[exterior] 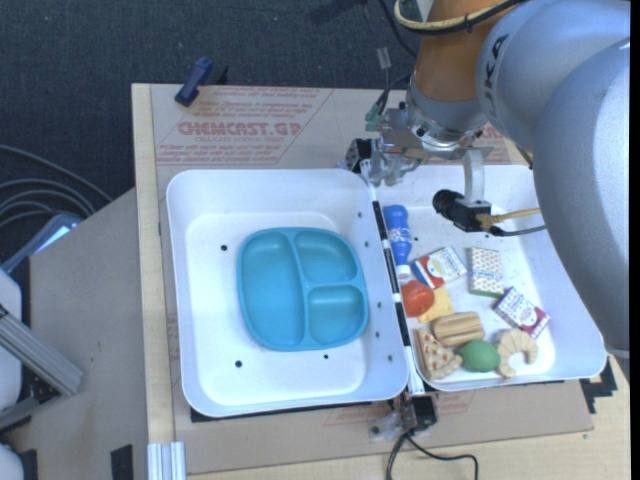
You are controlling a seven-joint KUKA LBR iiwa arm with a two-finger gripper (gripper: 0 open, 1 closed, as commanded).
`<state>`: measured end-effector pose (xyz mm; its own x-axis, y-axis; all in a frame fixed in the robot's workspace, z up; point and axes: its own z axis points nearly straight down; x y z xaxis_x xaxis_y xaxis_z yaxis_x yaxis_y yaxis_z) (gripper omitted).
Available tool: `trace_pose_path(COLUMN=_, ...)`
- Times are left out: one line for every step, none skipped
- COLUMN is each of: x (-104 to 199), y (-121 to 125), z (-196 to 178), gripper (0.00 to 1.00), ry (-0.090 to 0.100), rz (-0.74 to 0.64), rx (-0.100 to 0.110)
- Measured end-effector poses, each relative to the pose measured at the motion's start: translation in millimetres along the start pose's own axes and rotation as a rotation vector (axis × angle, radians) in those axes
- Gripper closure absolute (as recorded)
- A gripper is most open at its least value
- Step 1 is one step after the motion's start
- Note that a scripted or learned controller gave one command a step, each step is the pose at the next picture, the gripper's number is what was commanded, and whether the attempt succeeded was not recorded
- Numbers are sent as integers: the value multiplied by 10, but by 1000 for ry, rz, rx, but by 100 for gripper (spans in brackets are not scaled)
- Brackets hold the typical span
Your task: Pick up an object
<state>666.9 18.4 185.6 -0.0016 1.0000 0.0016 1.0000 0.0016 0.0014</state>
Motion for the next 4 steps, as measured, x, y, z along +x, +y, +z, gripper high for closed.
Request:
trace_pose_path(x=-10, y=-4, z=6, gripper=0, ry=-1, rz=1, rx=2)
trace_pose_path(x=-530, y=-5, z=6, gripper=0, ry=-2, rz=2, rx=1)
trace_pose_path(x=-1127, y=-19, z=1018, gripper=0, ry=-1, rz=3, rx=5)
trace_pose_path(x=-1120, y=-3, z=899, gripper=100, ry=-1, rz=3, rx=1)
